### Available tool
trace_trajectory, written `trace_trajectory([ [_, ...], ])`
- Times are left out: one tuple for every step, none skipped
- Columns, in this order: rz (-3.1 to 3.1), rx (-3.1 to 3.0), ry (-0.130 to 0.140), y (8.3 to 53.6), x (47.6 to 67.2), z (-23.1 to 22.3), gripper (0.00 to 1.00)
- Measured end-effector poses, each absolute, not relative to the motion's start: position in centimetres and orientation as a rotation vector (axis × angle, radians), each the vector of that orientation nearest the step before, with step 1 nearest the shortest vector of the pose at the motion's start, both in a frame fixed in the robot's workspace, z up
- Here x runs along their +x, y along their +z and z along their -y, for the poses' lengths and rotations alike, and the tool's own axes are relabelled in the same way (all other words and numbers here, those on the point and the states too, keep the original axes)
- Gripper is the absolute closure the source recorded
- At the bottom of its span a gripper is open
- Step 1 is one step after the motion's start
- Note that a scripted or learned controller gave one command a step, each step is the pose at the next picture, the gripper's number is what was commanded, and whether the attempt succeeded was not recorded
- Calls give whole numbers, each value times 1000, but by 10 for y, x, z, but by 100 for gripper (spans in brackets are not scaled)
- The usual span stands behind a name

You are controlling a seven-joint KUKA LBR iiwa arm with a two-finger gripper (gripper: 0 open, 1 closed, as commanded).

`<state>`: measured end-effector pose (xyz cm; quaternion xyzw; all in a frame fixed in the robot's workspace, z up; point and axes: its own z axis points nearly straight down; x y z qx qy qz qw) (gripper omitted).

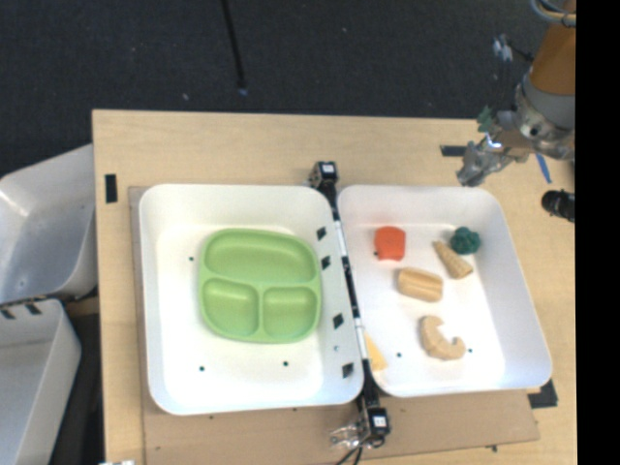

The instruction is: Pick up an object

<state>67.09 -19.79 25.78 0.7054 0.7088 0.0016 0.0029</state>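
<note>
Here, the right bin (513, 289) holds an orange block (389, 243), a dark green lump (466, 240), a tan loaf (419, 284), a tan wedge (452, 260) and a curved tan piece (441, 339); nothing carries readable writing. A green divided plate (260, 284) lies in the left bin (165, 356). The gripper (472, 170) hangs above the bench (242, 143) beyond the right bin's far corner, and I cannot tell how it is set.

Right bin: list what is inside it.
The right bin holds an orange-red block, a dark green piece, three tan pieces, and a yellow piece partly hidden at the divider.
</note>
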Motion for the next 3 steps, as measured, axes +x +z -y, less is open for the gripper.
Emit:
trace_trajectory([
  [-2226,2216,1,265,649,155,100],
  [-2228,2215,1,268,639,102,100],
  [-2230,2215,2,270,617,45,100],
])
